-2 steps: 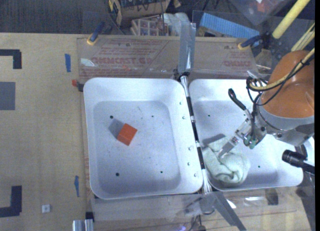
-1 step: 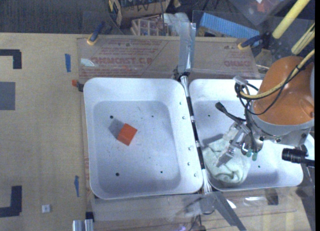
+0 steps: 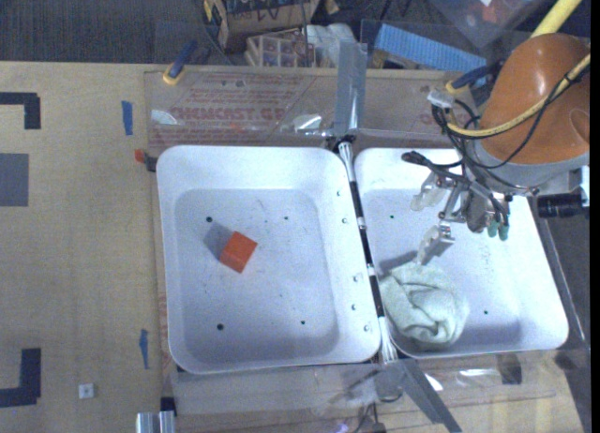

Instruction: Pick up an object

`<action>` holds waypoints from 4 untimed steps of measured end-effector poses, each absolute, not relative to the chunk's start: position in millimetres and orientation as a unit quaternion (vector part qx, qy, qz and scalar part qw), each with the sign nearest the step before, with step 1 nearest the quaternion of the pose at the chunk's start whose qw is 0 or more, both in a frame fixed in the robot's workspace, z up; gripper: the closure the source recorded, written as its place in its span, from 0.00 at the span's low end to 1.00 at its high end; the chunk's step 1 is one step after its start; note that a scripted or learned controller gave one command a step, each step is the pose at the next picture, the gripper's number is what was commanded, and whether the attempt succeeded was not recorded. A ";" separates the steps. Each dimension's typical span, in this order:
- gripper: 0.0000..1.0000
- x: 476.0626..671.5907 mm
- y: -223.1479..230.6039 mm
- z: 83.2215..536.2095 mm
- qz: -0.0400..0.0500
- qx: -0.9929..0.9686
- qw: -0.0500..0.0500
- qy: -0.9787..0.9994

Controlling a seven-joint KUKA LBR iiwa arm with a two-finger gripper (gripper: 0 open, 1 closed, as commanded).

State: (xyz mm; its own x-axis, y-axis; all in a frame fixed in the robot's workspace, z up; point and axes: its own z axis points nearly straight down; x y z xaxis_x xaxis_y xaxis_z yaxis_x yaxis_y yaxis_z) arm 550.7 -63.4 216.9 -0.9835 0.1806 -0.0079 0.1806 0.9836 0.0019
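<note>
You're looking at a pale wooden bench with black corner marks and blue tape strips on its left, dark carpet floor beyond, a cardboard box and clutter at the far edge.

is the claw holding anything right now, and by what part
Nothing is held. The claw hangs in the right bin, just above the crumpled cloth; the orange block lies in the left bin.
</note>
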 end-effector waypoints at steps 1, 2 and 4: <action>0.00 525.3 38.3 184.8 0.001 -0.181 0.001 0.983; 0.00 504.9 99.2 147.5 0.001 -0.115 0.001 0.993; 0.00 521.7 200.9 111.9 -0.008 0.181 0.013 0.983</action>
